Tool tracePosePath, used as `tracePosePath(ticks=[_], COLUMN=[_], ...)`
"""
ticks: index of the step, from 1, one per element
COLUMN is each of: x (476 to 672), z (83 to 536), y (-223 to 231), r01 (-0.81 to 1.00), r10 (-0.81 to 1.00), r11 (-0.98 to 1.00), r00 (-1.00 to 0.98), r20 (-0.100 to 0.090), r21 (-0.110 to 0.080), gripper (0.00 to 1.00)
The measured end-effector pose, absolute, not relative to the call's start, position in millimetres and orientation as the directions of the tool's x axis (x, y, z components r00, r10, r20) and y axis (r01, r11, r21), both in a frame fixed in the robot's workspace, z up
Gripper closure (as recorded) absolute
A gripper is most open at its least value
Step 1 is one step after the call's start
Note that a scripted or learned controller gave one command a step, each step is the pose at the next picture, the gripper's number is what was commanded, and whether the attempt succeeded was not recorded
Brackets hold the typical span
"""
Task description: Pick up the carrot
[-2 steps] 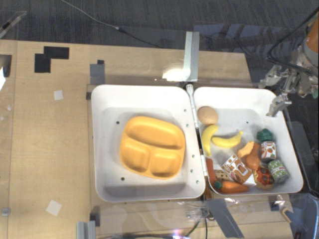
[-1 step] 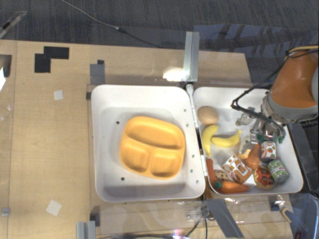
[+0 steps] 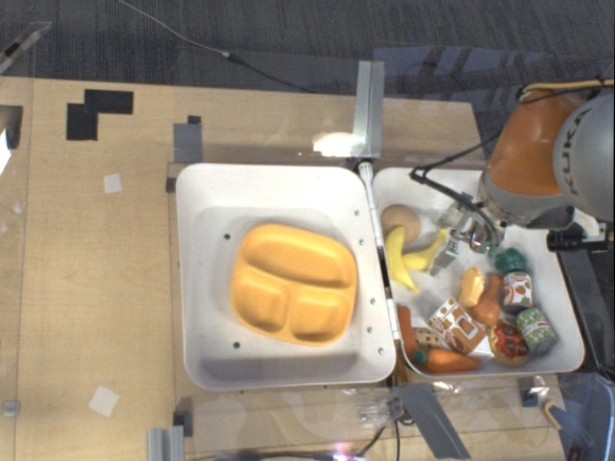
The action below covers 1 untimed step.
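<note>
The carrot lies in the right bin, at that bin's lower edge in the lower right of the frame, orange body with its long axis running roughly left to right, only slightly tilted. The gripper hangs over the upper middle of the same bin, its tip above the banana and just right of a round tan item (a potato, perhaps). From the gripper the carrot sits almost straight down the frame, well apart from it, with a patterned box lying between the two. Whether the gripper is open or closed cannot be told at this angle, and nothing can be seen held in it. A red item lies just left of the carrot along the bin's left wall, and a tomato-like piece sits just to its right, so the carrot is boxed in at both ends; its long flanks look more open. Judgement: the coming move turns on a travel toward the lower edge of the frame, then a closing across the carrot's short width (i.e. squeezing along the up-down direction of the frame). The near bin wall may crowd the lower side. The left bin holds a yellow tray and plays no part here.
</note>
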State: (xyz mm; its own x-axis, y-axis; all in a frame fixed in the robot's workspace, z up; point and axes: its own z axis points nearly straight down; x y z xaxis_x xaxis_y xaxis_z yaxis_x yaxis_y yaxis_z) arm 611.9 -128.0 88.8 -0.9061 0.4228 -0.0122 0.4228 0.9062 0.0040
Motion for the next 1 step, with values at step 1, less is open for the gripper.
tracePosePath(ticks=[1], x=[568.5], z=[89.6], y=[-130.7], r01=[0.566], r10=[0.566], r11=[0.825], r00=[-0.824], r20=[-0.013], r21=[0.007], gripper=[0.00])
